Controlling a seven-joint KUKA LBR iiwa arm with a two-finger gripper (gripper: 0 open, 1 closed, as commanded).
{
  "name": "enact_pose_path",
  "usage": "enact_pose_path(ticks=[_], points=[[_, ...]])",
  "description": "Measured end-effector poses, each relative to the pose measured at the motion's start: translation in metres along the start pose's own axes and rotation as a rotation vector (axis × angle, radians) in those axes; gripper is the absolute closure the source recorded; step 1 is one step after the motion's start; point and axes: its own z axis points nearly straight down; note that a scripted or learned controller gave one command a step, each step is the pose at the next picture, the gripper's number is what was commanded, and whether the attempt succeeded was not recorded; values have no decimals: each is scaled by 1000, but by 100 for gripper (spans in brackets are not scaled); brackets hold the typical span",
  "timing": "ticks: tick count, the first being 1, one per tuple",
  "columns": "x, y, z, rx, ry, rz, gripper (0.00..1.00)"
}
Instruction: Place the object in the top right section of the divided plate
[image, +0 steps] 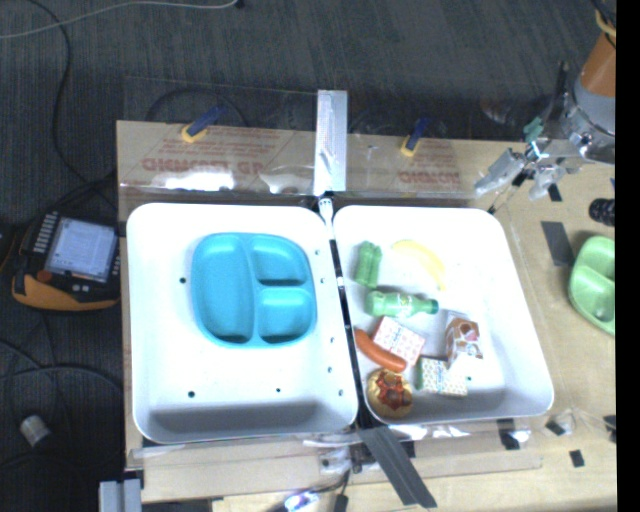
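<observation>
- Two white bins sit side by side: the left bin (160, 390) bears a blue divided plate (254, 288), its top right section bare.
- Right bin (500, 300) holds the loose objects: a green bottle (402, 302), a green pepper (368, 262), a yellow banana (420, 258), a patterned box (398, 342), a sausage (378, 352) and a small tart (391, 392).
- Gripper (515, 170) hangs past the right bin's far right corner, well apart from the plate; nothing between its fingers, whether spread or closed I cannot tell.
- Green bowl (598, 280) rests on the bench to the right.

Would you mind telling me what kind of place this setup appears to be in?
Probably a robotics lab test bench: two white bins clamped on a wooden board, toy food beside a blue divided plate, cables on dark carpet, and a robot gripper at the upper right.
</observation>
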Motion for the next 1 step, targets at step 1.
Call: enact_pose_path(ticks=[1], points=[[0,0,-9,2,-4,-1,100]])
